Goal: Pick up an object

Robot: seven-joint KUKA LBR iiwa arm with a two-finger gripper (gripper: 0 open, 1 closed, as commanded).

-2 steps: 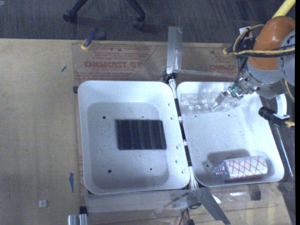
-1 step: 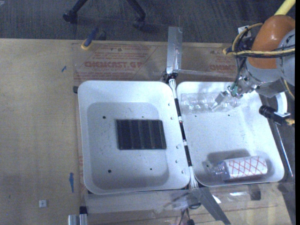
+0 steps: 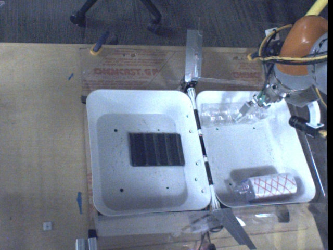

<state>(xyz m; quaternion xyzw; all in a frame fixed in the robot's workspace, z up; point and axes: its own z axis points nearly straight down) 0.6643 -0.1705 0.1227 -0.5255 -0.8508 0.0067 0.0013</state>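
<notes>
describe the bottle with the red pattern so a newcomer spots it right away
Take the right-hand white bin. Along its near edge a bottle lies on its side. Its white label with a red criss-cross pattern sets it apart from the clear bottle at the far edge.

One fixed camera above the bench (image 3: 41, 139), slanted downward, both white bins (image 3: 104, 108) in frame, moderate distance

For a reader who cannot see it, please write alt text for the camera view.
A grey robot arm with an orange band reaches from the right, its gripper over a clear plastic bottle at the far side of the right bin. A bottle with a red-checked label lies near that bin's front; the left bin holds a dark ribbed block.
</notes>
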